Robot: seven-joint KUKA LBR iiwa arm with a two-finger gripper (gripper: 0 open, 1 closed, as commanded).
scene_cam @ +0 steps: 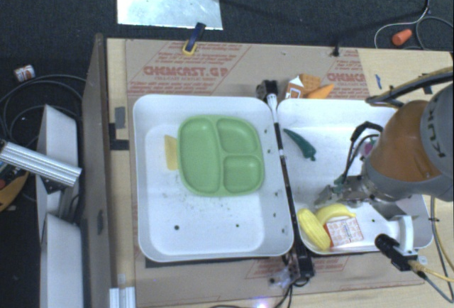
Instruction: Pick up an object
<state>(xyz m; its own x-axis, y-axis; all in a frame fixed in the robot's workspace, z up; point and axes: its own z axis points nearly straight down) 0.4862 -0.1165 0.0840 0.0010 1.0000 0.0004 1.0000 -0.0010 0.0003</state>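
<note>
One arm point(408, 147) reaches low over the right bin point(323, 115).

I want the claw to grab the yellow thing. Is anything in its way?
Nothing visible blocks it. The claw hangs right above the yellow thing in the right bin, with no object between them. A red and white card lies on the yellow thing's right part, and the dark green piece sits farther back, apart.
</note>
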